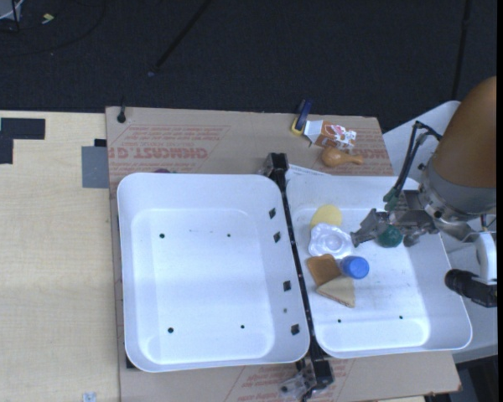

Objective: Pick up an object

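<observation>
Arm: the grey arm [461, 166] with its orange band reached in from the right and hung over the right bin [440, 329].

Pincer: the gripper [384, 227] sat low over the upper middle of the right bin, pointing left toward the pile of things. Whether it was released or clenched could not be told; the dark metal parts blurred together.

Green ball: a small teal ball [391, 237] lay right at the gripper's tip, touching it or just under it. Nothing showed it to be grasped.

Pile: just left of the gripper lay a crumpled white wrapper [329, 241], with a yellow lump [326, 216] just behind it. In front sat a brown block [323, 268], a blue cap [356, 267] and a tan wedge [339, 291].

Key relation: the ball was the nearest thing, almost beneath the tip; the pile lay to the left, near but apart. The wedge's long side ran roughly left to right.

Left bin: the left bin [151, 199] stood beside the right one, touching along the middle edge.

Judgement: the ball seemed the likely target, and being round it could roll away from a closing grip.
</observation>
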{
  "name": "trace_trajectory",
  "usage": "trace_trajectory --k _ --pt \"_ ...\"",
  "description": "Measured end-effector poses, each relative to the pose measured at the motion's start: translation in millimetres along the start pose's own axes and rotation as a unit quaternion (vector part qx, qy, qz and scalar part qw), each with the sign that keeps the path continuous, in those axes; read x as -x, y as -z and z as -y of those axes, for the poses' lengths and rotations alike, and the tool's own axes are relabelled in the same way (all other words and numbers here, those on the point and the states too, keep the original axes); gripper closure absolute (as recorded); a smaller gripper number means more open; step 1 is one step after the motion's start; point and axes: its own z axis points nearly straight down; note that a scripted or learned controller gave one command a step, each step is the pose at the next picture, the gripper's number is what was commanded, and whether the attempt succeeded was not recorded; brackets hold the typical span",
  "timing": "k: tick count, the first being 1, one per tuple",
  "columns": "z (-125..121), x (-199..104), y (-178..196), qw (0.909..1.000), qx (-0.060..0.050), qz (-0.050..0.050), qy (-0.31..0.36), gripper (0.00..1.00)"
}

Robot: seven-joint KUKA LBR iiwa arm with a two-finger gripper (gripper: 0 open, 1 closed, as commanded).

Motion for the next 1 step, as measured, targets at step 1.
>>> trace_trajectory --k 1 --pt "-37.8 33.5 -59.9 1.0 -0.001 0.0 0.0 0.0"
